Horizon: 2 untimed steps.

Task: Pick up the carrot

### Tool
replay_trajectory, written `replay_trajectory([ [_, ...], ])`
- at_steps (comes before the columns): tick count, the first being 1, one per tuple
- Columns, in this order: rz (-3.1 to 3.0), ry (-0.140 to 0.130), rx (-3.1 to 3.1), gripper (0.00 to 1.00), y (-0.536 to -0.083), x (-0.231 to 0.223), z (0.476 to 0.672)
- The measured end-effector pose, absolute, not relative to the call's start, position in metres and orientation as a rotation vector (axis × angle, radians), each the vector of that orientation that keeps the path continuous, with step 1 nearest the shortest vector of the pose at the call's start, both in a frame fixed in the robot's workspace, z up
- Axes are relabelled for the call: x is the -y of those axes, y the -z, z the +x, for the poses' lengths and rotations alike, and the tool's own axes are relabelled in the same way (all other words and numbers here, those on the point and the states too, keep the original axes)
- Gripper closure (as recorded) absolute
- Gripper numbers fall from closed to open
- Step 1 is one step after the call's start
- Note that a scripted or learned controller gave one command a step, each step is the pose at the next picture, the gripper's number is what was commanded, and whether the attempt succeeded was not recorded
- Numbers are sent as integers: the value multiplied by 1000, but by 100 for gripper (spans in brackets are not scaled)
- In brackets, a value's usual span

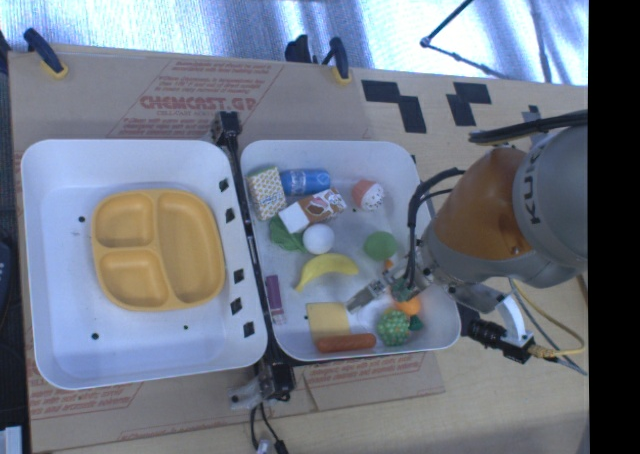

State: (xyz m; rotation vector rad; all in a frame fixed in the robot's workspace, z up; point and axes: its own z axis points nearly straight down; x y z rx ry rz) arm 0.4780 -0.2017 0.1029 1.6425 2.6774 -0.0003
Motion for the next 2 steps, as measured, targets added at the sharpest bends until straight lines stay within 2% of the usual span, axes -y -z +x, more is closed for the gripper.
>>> replay_trajectory([
  [1,1427,0,-2803,0,-92,200,476],
  [2,796,-1,-3042,0,-92,203,477],
])
